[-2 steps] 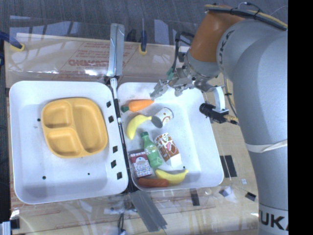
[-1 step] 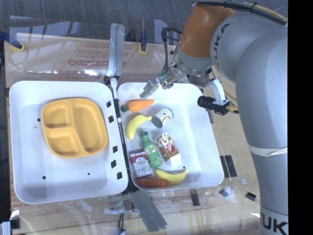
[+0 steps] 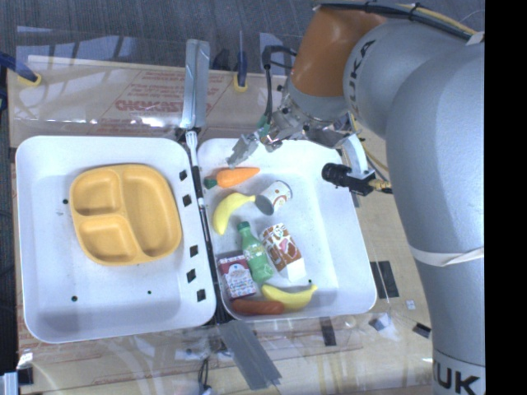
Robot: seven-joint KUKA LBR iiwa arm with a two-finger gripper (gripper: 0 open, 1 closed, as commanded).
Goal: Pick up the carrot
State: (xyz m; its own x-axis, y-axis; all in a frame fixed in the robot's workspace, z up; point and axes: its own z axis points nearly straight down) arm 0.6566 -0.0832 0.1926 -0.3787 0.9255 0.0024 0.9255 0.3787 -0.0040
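Two shallow white bins sit side by side on the surface: the left bin [image 3: 41,303] fills the left half of the frame and the right bin [image 3: 346,245] lies at centre. The left bin holds one thing, a yellow divided plate [image 3: 123,214] with three compartments. In the right bin, one carrot [image 3: 235,176] lies on its side near the upper left corner, its green end toward the divider between the bins. Just below it lies one banana [image 3: 229,211], and a second banana [image 3: 290,295] rests near the lower edge, which makes two. Also in this bin are one small can [image 3: 274,197] on its side to the right of the carrot, one green bottle [image 3: 254,254], one white pouch with a printed label [image 3: 283,252], one small red-and-white box [image 3: 238,277] and one reddish item [image 3: 257,307] at the bottom edge. The end effector [image 3: 245,148] hangs just above the carrot at the bin's upper edge, its fingers narrowly parted with nothing between them.
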